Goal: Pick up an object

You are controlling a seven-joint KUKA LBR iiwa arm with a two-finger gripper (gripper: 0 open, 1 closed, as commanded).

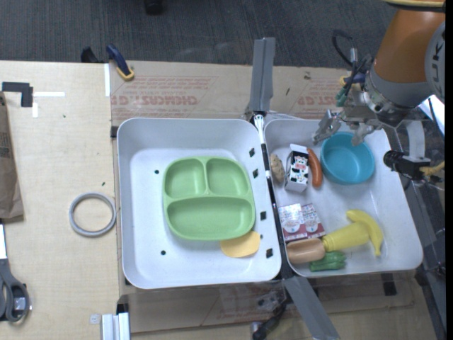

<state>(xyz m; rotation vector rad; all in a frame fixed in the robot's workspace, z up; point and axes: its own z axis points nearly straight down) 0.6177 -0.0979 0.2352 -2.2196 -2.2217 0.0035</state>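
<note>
Nearest the lens, at 6 o'clock in the right bin [396, 261]: a green vegetable toy [328, 262] touching a hot-dog toy [306, 250], with a yellow banana [357, 234] just beside them toward 3 o'clock. A small printed carton [301, 220] lies flat at the bin's 8 o'clock. Near the divider, toward 10 o'clock, a cow-print box [299, 168] stands between a brown lump [277, 168] and a thin orange piece [316, 170], which touches it

Blue bowl [347, 159] sits at 12–1 o'clock in the right bin, upright, open side up, smooth rounded rim, nothing seen inside. Judged the likeliest target, being closest to the tool

Gripper [343, 127] hangs over the bowl's far rim, at its 11–12 o'clock. Fingers [328, 127] look spread, nothing between them. No grasp yet

Left bin [134, 190] carries a green divided plate [208, 197] at centre, with a yellow disc [241, 246] tucked against its 5 o'clock edge. Grey ring [93, 213] lies on the worktop [56, 154], well apart at 9 o'clock

Risks, as judgement:
- Bowl wall is thin, curved and glossy; a rim pinch may slip as the fingers close
- A descent straddling nothing would close on air inside the bowl
- Pushing down on the far rim could tip or skate the bowl toward the orange piece and cow-print box
- Bin wall at 12 o'clock is near; little room for the outer finger
</note>
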